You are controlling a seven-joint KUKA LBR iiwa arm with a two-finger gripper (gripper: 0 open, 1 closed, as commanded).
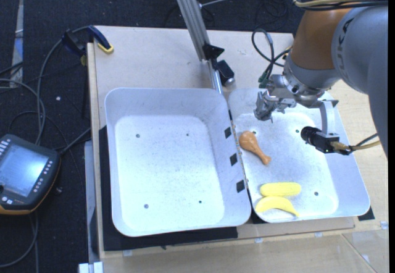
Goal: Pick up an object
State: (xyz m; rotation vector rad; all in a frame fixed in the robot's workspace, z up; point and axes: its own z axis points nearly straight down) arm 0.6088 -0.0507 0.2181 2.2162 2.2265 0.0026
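The pick is not yet made: the gripper hovers over the far end of the right bin, and whether its digits are apart or together cannot be told from this angle. The chicken drumstick lies just below it near the bin divider; a corn cob and banana lie at the near end, well clear of the approach.

Readable text: none you can make out | labels, brands, numbers, signs: none legible on anything in view

Orange-brown drumstick, yellow corn and banana (white bins)
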